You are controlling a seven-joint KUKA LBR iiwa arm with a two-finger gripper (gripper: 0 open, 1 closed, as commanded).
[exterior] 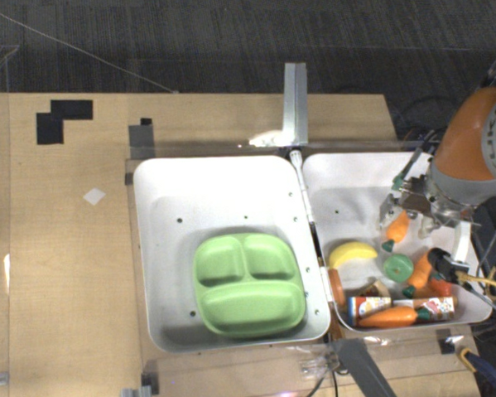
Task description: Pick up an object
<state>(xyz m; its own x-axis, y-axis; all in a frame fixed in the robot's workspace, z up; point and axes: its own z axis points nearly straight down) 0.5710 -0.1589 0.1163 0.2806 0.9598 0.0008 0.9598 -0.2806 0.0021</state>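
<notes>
While hanging low over the right bin (pixel 347 192), lost against dark wrist hardware: impossible to tell whether the gripper (pixel 407 203) is apart, together or clamped on anything.

Nearest to it, just below and slightly left in view: a small carrot (pixel 396 225), close enough to look like touching the gripper's lower edge, though not provably held. Long axis slanting from upper right to lower left, orange body toward the gripper, green tip (pixel 387 246) pointing away. Judged the likeliest target, needing only a short drop and a closing across the narrow width, at right angles to that slant.

Further below the gripper, toward the near wall of the bin: a green round piece (pixel 397 267), a second carrot (pixel 422 271) beside it, and a yellow fruit (pixel 353 253) off to the lower left. Furthest down, lying flat along the near wall, left to right: a bottle (pixel 407 306) with a red and white label, and a larger carrot (pixel 388 317) pressed against its near side. Crowded there, so riskier to grasp cleanly.

Well apart to the gripper's left, beyond the dividing rim, in the left bin (pixel 151 240): a green tray (pixel 249 283) with three compartments.

Regarding writing: print on the bottle label, too small to read; no brand made out anywhere else.
</notes>
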